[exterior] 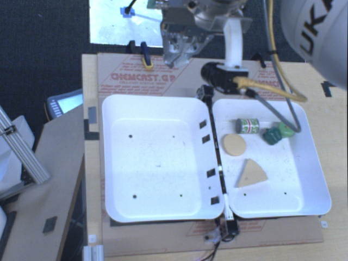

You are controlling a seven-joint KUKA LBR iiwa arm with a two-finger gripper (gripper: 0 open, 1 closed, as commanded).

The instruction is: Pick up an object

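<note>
Objects for picking, all in right bin [312, 162]: small can [247, 125], green block [277, 133], tan disc [235, 144], tan wedge [252, 174]; gripper [175, 58] raised behind left bin [111, 162], grasping nothing, finger state indiscernible.

White bins [152, 105], tan disc [235, 144], tan wedge [252, 174], green block [278, 133], green-and-red-labelled can [248, 125]

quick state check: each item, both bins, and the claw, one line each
Left bin: upright on the bench.
Right bin: holds four items.
Small can: lying on its side, near the far wall.
Green block: resting beside the can, apart from it.
Tan disc: lying flat.
Tan wedge: lying flat, nearest the camera.
Claw: raised beyond the bins, holding nothing visible.
</note>
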